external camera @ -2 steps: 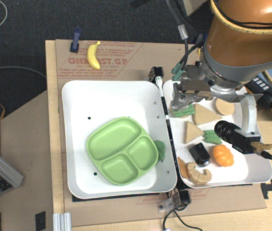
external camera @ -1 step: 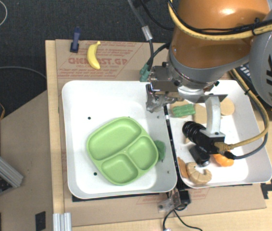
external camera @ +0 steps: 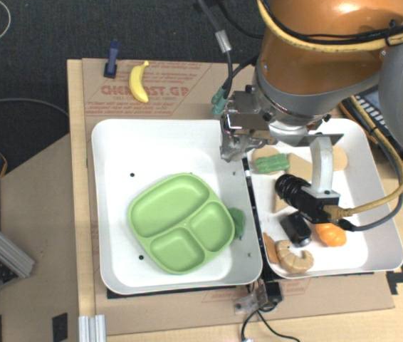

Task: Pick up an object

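Camera view: arm (external camera: 330, 41) over the right bin (external camera: 374, 248), jaws' state (apart or together) unclear.

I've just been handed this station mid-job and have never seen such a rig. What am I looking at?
This is a single view from a camera fixed above the bench, looking down at a slant. The big orange and grey shape at the upper right is the robot arm. Its gripper hangs over the wall between two white bins, near their far edge.

The left bin holds a green divided tray. The right bin holds small items: a green piece, an orange one and a tan one. A banana lies outside the bins on the cardboard.

Nothing shows as held.
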Tool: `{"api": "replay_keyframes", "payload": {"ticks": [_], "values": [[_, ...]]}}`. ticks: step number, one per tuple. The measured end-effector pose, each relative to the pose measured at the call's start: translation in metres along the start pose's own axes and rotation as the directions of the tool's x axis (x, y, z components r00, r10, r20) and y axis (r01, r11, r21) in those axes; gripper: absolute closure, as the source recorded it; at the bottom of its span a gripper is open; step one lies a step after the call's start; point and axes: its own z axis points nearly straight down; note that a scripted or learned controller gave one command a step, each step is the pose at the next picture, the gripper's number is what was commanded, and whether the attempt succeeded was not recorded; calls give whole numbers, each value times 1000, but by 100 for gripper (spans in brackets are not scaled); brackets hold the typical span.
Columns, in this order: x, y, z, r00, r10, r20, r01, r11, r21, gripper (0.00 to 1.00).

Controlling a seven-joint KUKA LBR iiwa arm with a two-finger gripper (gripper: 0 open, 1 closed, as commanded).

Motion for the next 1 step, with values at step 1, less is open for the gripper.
{"api": "replay_keyframes", "payload": {"ticks": [1], "values": [[87,-14,184,1000,-5,5,5,1000,21,100]]}}
